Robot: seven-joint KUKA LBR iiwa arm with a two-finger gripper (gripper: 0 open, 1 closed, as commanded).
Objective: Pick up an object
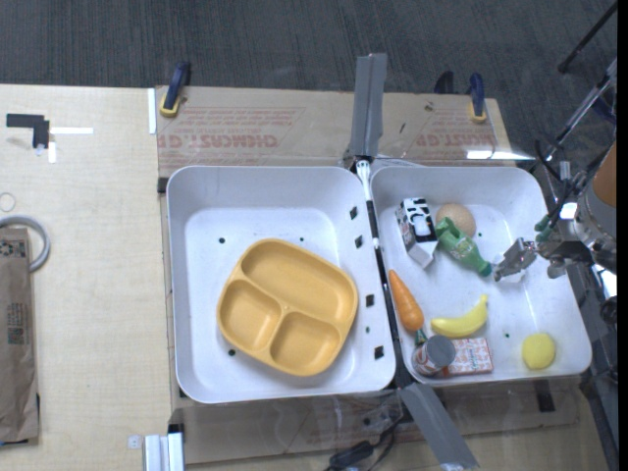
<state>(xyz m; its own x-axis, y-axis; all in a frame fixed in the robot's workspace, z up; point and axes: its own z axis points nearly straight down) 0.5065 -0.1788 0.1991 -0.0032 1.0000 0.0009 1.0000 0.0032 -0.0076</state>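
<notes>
The gripper (517, 260) is hanging over the right-hand part of the right bin (549, 199), coming in from the arm at the edge of the view, and its metal fingers are appearing slightly spread with nothing between them, though they are small and somewhat blurred here. The candidates for picking are all lying in this same bin: a green bottle-like toy (461, 245) is resting just left of the gripper, its tip near the fingers, with a beige rounded object (457, 218) touching it behind and a black-and-white carton (417, 230) leaning beside that. Further forward a banana (461, 320) is lying near an orange carrot (405, 300), a small can (434, 353) and a flat pink packet (471, 357) are crowding the front wall, and a yellow lemon (538, 351) is sitting apart near the front right corner. The left bin (182, 263) is holding a yellow divided plate (287, 305). Judging from this, the gripper is positioning itself over bare bin floor between the green toy and the lemon, so the main risk is that it is descending onto nothing and closing on air. If it is aiming for the green toy, an off-centre approach could nudge the tip and spin it away, since it looks light and slick. The lemon could roll from a glancing touch, and the nearby bin wall could be blocking one finger during any grasp attempted close to the right side.
</notes>
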